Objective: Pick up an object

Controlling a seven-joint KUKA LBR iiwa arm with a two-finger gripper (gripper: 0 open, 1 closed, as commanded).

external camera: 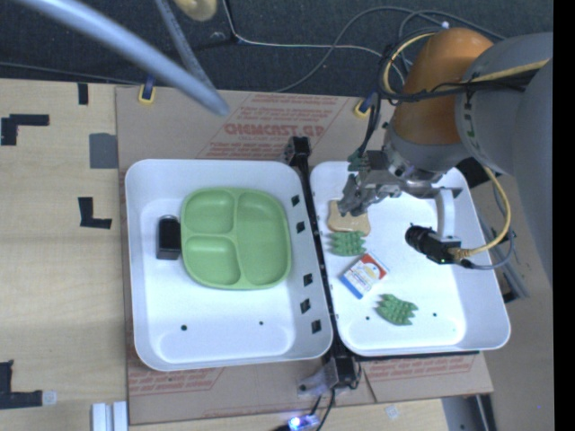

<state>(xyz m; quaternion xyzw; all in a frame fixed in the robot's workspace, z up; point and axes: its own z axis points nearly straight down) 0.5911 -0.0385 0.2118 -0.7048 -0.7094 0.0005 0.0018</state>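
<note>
Hovering over the tan flat piece (pixel 349 220) in the right bin (pixel 476 317), the gripper (pixel 359 196) looks poised. That piece seems light and stiff, best pinched across its edges; whether the jaws are open I cannot tell.

The arm (pixel 503 88) is cut off by the top and right edges, and it covers the far corner of the right bin (pixel 467 330). The gripper (pixel 358 200) hides part of a tan piece (pixel 349 224) beneath it; whether they touch is unclear. A blurred grey bar (pixel 99 34) runs off the top left.
</note>
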